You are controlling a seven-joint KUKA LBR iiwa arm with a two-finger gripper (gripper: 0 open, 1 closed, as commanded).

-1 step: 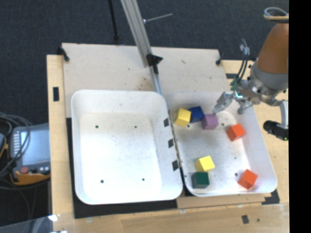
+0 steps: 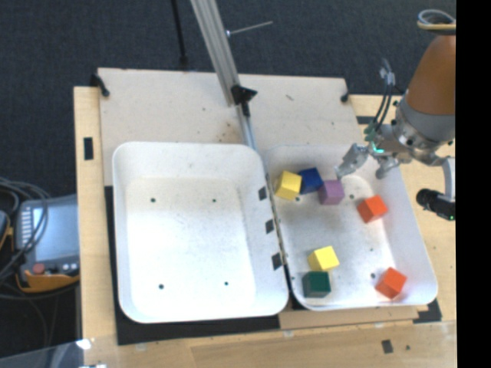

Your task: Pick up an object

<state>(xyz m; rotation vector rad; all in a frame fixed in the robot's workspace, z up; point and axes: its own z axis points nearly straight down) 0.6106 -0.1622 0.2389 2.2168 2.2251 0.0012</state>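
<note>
The right bin (image 2: 418, 244) holds several small cubes. A yellow cube (image 2: 289, 185), a blue cube (image 2: 311, 179) and a purple cube (image 2: 331, 192) sit close together near its far left. An orange cube (image 2: 372, 208) lies to their right. Another yellow cube (image 2: 324, 258) and a green cube (image 2: 316, 284) sit toward the front, with a second orange cube (image 2: 391, 282) at the front right. My gripper (image 2: 368, 163) hovers over the bin's far right corner, above and between the purple and orange cubes. It is open, with nothing between its fingers.
The left bin (image 2: 123, 205) sits beside the right one, their rims meeting at the middle. A slanted metal pole (image 2: 219, 41) rises behind the bins. The arm with its orange band (image 2: 433, 75) comes in from the right.
</note>
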